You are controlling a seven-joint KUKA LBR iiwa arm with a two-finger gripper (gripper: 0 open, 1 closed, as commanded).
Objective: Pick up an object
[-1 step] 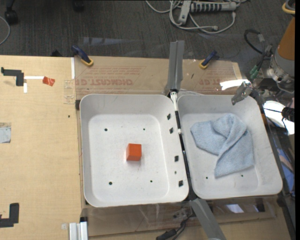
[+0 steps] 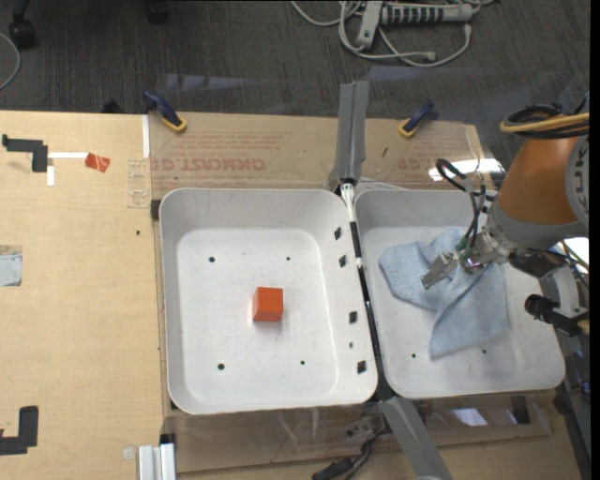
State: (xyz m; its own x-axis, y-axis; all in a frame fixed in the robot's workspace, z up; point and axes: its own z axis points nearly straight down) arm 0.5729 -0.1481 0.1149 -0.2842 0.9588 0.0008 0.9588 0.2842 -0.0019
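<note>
An orange-red cube (image 2: 268, 305) rests on the floor of the left bin (image 2: 187, 281), near its middle. A light blue cloth (image 2: 450, 295) lies crumpled in the right bin (image 2: 412, 366), spreading from its middle toward the right wall. My gripper (image 2: 448, 267) hangs low over the upper part of the cloth, at the end of the grey arm with the orange band (image 2: 544, 178). Its tip seems to touch the cloth or sit just above it. The arm covers part of the cloth on the right side.
A metal divider (image 2: 352, 141) runs between the two bins. Cardboard (image 2: 253, 155) lies behind the bins with two clamps (image 2: 165, 111) on it. A wooden board (image 2: 66, 281) sits to the left. Cables (image 2: 394, 28) lie on the floor at the back.
</note>
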